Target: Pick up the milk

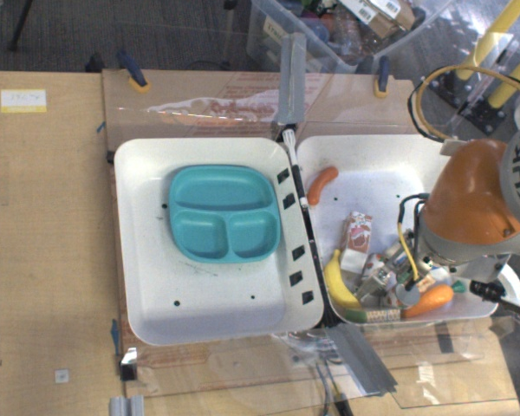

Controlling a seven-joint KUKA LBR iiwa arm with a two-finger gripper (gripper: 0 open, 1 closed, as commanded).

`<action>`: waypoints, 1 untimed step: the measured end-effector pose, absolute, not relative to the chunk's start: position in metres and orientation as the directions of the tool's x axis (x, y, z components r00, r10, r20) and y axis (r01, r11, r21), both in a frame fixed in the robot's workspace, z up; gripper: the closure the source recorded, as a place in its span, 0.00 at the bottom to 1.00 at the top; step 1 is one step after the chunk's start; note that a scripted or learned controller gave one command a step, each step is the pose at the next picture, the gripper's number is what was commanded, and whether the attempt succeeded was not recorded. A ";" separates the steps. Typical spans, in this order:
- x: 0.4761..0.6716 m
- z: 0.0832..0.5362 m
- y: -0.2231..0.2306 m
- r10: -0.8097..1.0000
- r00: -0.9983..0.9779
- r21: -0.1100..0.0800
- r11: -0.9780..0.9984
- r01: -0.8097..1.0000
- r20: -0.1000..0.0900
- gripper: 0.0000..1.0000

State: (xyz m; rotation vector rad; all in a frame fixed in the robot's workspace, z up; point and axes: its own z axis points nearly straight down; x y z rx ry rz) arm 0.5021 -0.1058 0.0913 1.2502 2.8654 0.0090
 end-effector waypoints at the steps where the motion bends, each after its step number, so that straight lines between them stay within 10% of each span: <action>1: 0.582 0.120 -0.204 0.552 -0.834 0.002 0.834 0.552 -0.008 0.00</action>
